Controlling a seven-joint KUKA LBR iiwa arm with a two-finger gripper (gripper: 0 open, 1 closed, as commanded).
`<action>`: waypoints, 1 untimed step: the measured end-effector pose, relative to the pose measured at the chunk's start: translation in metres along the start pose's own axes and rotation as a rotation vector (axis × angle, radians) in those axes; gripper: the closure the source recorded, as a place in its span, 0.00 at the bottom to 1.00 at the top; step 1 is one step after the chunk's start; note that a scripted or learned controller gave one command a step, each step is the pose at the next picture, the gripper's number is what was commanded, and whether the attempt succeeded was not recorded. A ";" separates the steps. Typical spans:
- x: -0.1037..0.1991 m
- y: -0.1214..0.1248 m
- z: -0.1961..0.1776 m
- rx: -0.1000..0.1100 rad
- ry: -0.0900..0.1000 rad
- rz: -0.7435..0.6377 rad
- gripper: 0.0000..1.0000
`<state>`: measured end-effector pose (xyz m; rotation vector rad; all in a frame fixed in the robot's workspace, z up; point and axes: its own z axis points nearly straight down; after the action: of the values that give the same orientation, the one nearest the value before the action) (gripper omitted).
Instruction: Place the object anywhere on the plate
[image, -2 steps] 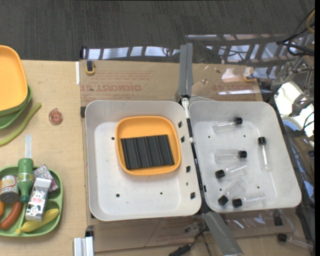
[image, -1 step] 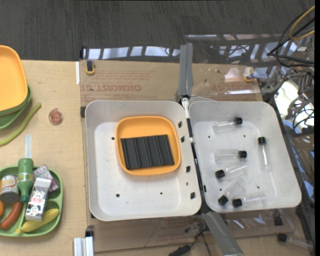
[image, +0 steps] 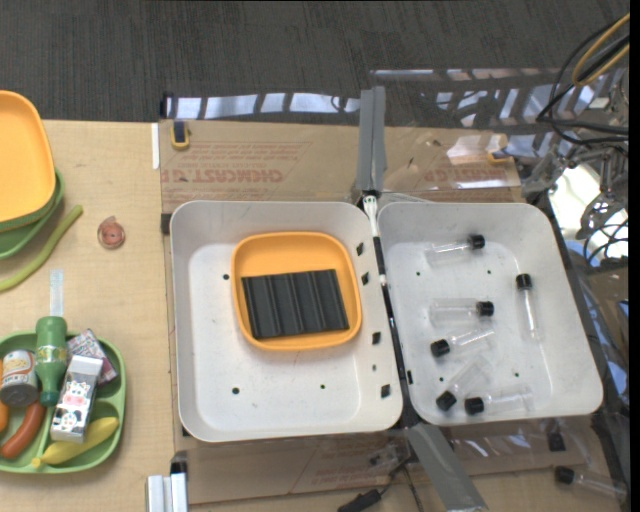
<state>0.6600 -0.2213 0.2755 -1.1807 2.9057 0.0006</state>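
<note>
Camera view: black-capped tubes (image: 465, 340) lie at mixed angles in the right bin (image: 560, 235); pincer state cannot be told.

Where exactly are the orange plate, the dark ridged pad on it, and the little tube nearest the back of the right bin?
orange plate (image: 296, 249): camera view, its far rim.
dark ridged pad (image: 296, 303): camera view, its middle.
little tube (image: 455, 247): camera view, its clear body beside the black cap.

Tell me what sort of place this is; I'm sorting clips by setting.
Probably a robotics lab bench: two white bins side by side on cardboard, one with an orange plate, the other with clear vials, plus toy food and loose cables.
</note>
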 end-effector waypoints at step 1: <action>0.002 0.002 0.028 -0.001 0.000 -0.318 0.00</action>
<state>0.6569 -0.2211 0.2470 -1.6262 2.6819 0.0014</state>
